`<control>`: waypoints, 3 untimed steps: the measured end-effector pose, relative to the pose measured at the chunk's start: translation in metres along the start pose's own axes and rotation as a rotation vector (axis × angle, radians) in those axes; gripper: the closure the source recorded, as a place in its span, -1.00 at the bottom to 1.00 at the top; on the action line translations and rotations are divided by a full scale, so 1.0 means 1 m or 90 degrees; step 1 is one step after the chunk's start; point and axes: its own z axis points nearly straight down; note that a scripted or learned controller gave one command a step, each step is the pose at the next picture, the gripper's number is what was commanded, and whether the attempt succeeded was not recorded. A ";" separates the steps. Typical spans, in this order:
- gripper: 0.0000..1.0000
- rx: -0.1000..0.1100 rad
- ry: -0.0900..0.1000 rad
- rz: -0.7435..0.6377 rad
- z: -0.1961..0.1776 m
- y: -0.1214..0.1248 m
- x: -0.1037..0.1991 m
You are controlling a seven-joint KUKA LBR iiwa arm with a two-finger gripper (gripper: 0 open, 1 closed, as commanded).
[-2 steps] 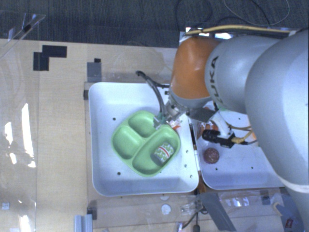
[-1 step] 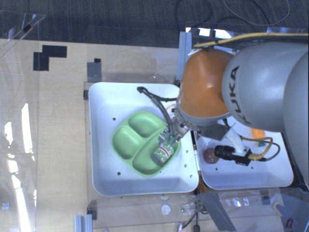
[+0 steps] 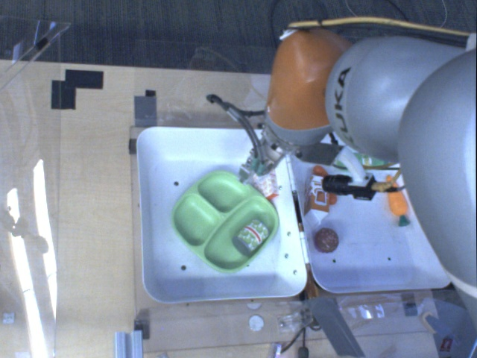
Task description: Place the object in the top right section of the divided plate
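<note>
A: Wooden bench [image 3: 82, 222] with black tape marks, two white bins side by side, dark carpet behind. Green divided plate [image 3: 223, 220] sits tilted in the left bin [image 3: 160, 274].

B: Gripper?

A: Gripper [image 3: 261, 166] is low at the plate's upper right edge, something small and crinkly, white with red, a wrapper [image 3: 265, 183] I'd guess, sits at its tips. Can't tell how far the fingers are spread or whether they actually pinch it.

B: Step advice?

A: Judging it's at the drop. Centre over the upper right section, go low, release clear of the rim so it doesn't slide off. Big lower section already has a small labelled can [image 3: 252, 235], avoid that.

B: Any text?

A: "KUKA" partly readable on the grey arm [image 3: 387, 88]. Can label red and green, unreadable. Right bin [image 3: 373, 263] has a brown ball, orange carrot-like toy, a carton, print too small
</note>
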 end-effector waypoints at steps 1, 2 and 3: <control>1.00 -0.001 0.000 -0.087 -0.023 -0.034 0.040; 1.00 0.000 0.001 -0.049 -0.009 -0.088 0.060; 1.00 -0.002 -0.002 -0.289 -0.024 -0.094 0.026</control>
